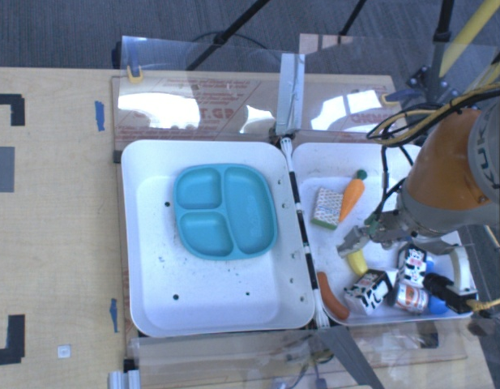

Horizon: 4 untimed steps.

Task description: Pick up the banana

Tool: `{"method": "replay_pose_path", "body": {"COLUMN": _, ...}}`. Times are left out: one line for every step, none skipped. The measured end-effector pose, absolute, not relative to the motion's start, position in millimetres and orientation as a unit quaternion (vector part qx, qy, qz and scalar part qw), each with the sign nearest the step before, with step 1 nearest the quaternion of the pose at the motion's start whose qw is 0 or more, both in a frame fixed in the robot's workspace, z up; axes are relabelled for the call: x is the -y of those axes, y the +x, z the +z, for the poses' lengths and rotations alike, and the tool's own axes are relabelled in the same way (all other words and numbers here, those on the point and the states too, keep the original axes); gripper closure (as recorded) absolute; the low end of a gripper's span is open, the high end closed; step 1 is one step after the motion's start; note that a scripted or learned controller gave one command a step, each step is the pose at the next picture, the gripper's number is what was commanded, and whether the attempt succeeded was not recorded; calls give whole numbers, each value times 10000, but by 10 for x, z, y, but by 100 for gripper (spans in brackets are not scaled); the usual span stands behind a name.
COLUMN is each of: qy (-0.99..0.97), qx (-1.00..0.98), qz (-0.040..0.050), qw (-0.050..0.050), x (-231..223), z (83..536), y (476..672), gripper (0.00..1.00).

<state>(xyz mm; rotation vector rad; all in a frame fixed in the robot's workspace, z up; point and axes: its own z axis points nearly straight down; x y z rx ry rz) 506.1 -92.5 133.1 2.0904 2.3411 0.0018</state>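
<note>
A: Hovering low in the right bin (pixel 379 154), the gripper (pixel 365 240) hangs just above the banana (pixel 357 261), a short yellow piece lying near the bin's middle. Whether the jaws are apart or together, I cannot tell from this angle.

B: What could spoil the pick?

A: Crowding, I'd judge. A black-and-white toy (pixel 368 290) sits just below the banana and a sausage (pixel 332 296) lies near the bin's lower left corner, so a slightly off descent could nudge those or push the banana aside. The carrot (pixel 352 198) and sponge (pixel 327 207) lie farther up.

B: And the surroundings?

A: Two white bins on a pale wooden worktop (pixel 55 217); the left bin (pixel 209 298) holds a blue divided plate (pixel 226 211). Dark carpet and tripod legs lie beyond.
</note>
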Motion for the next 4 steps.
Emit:
{"method": "replay_pose_path", "body": {"qy": 6807, "qx": -7325, "qz": -1, "qw": 6, "x": 887, "z": 1840, "y": 4795, "gripper": 0}}
{"method": "replay_pose_path", "body": {"qy": 6813, "qx": -7320, "qz": 21, "qw": 30, "x": 1242, "z": 874, "y": 5172, "gripper": 0}}
{"method": "replay_pose_path", "body": {"qy": 6816, "qx": -7317, "qz": 27, "qw": 46, "x": 1244, "z": 980, "y": 5180, "gripper": 100}}
{"method": "replay_pose_path", "body": {"qy": 6781, "qx": -7349, "qz": -4, "qw": -1, "x": 388, "z": 2303, "y": 5315, "gripper": 100}}
